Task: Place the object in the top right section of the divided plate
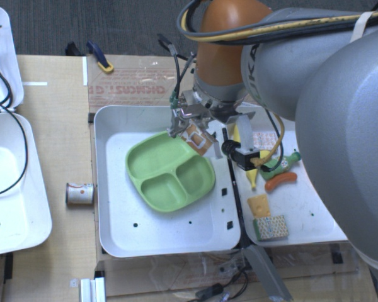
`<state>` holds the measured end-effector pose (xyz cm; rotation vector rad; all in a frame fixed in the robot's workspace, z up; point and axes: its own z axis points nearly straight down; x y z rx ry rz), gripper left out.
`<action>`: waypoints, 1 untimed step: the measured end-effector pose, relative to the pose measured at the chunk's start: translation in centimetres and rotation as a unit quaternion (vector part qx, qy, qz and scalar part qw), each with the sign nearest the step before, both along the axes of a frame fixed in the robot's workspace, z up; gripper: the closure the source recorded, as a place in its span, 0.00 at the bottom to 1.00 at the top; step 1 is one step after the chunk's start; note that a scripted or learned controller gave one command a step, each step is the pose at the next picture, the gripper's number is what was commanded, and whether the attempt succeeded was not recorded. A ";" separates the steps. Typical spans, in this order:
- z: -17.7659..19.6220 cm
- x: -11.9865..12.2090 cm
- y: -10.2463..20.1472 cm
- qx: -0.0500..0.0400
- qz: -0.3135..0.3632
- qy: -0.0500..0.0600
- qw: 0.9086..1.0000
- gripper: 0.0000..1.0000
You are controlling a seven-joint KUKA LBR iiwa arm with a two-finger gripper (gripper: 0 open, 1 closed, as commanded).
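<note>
While gripped between the gripper (190, 129) fingers, a small brown-and-white object (198, 138) hangs just over the upper right rim of the green divided plate (170, 172), jaws closed narrow on it. Plate sits tilted in the left white bin (113, 187), three sections visible. Grey arm (315, 74) with orange band (230, 36) comes in from the right. Right bin (302, 222) holds a yellow banana-like piece (251, 176), an orange carrot (280, 180), a green item (283, 162), an orange cracker-like square (259, 204) and a speckled sponge block (270, 228). Small metal can (79, 194) lies on the bench left of the bin. Blue-yellow clamp (99, 56) rests at the bench's far edge.
</note>
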<state>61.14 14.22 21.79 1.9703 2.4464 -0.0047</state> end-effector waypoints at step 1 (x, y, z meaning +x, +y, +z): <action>-0.5 2.8 0.9 0.000 -0.082 0.000 0.997 1.00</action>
